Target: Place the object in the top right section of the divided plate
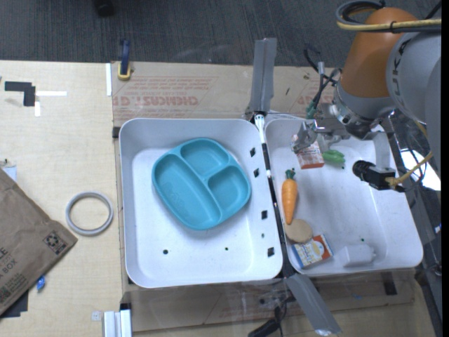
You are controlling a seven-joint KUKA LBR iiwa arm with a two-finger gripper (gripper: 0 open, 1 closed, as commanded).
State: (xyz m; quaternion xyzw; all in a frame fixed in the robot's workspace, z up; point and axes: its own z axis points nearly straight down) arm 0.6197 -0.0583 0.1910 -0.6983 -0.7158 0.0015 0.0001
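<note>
Hovering beside orange plastic toy carrot: claw, grip state unclear; light, rigid, slippery, best pinched mid-body.

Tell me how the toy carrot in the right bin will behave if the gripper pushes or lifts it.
The carrot is tapered and round-bodied, so a side push would probably roll it in an arc. It looks like smooth plastic, likely light, stiff and somewhat slippery. Lying close to the bin wall, it may jam there.

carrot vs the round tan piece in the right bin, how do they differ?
The carrot is orange with a green top; the round tan piece is plain beige. The carrot is long and tapered, lying lengthwise along the bin's left wall; the tan piece is a short disc below it. Both lie in the right bin, close together.
</note>
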